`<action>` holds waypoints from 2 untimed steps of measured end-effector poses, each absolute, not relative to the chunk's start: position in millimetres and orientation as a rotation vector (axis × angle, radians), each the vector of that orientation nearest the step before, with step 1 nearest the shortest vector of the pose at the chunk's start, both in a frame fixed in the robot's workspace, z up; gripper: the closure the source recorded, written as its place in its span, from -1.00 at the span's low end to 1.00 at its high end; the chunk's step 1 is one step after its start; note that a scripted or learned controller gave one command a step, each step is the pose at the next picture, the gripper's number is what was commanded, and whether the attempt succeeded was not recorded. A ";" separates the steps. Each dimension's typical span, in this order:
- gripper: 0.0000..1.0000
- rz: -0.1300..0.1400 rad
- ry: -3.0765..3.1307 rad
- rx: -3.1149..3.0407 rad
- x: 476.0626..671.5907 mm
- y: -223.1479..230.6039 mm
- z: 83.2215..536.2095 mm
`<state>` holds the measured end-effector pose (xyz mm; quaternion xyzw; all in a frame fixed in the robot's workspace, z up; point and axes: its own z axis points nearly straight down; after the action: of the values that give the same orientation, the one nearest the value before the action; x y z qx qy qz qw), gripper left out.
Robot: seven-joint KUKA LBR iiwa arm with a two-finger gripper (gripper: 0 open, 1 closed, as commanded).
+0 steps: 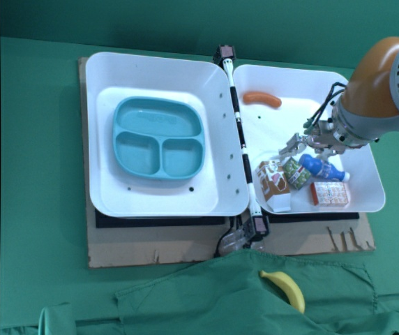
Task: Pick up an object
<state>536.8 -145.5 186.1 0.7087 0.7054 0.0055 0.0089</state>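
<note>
My gripper (303, 146) hangs over the right bin (364, 160), just above a cluster of objects near the bin's front. Its fingers (289, 146) look spread, with nothing between them. Directly below it lie a small green can (296, 172) and a blue bottle (323, 167) on its side. A brown and white carton (274, 185) stands to the left of the can. A red and white box (330, 193) lies by the front right corner. An orange sausage (262, 99) rests alone at the back of the bin.
The left bin (109, 82) holds a teal divided plate (159, 137). A black and white hinge strip (238, 124) joins the two bins. A banana (285, 289) lies on green cloth in front of the bench.
</note>
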 end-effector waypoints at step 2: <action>-1.00 0.018 2.205 2.211 505.0 -187.5 185.8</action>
<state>505.0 -187.5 185.8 0.7081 0.7061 0.0057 0.0097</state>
